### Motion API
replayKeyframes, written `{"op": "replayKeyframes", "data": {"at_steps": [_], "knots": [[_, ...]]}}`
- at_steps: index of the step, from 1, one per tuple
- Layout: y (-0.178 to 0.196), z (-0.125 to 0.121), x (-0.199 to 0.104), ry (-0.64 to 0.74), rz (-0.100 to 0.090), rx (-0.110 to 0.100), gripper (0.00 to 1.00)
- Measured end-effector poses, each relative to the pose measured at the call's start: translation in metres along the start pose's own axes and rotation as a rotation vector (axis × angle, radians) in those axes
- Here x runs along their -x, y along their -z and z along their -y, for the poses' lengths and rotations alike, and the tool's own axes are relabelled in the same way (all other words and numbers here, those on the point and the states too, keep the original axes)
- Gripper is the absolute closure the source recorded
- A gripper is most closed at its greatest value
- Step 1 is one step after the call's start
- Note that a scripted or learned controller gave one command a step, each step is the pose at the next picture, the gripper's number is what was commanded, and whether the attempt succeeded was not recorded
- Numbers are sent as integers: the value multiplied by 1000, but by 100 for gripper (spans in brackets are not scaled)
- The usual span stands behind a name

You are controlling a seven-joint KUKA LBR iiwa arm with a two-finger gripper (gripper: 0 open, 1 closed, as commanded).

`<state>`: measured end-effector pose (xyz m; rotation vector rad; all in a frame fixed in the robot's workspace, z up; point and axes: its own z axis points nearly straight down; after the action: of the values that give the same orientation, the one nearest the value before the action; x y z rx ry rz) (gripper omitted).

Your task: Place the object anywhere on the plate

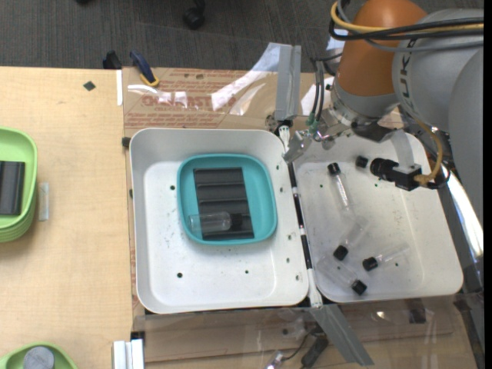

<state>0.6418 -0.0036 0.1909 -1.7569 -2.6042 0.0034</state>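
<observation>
Two shallow white bins sit side by side on the pale wooden desk (61, 283), their inner rims touching along a central seam. The left white bin (154, 275) has bare floor all round its plate, widest along the near side. The right white bin (415, 275) has open floor through its middle, while the grey arm with the orange band (384, 29) crowds its far right corner.

The end effector (311, 133) hangs low over the far edge of the right bin, just beside the seam. Its tips are small and cluttered with cables, so I cannot tell whether it is spread or clenched, or whether it has anything.

A square teal plate with rounded corners (227, 200) lies in the middle of the left bin. On it rests a dark ribbed block (221, 191), and a clear plastic vial (209, 222) lies on its side at the plate's near left corner, touching the block.

Several more clear vials with black caps (338, 183) lie scattered in the right bin, most of them near its front. A stack of lime-green plates (17, 187) sits at the desk's left edge.
</observation>
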Motion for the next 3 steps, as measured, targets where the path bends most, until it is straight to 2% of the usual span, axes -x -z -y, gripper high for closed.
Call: {"op": "replayKeyframes", "data": {"at_steps": [1,2,3], "knots": [[158,27,-50,136,0,1,0],[180,66,15,-4,1,2,0],[231,95,67,-117,1,1,0]]}}
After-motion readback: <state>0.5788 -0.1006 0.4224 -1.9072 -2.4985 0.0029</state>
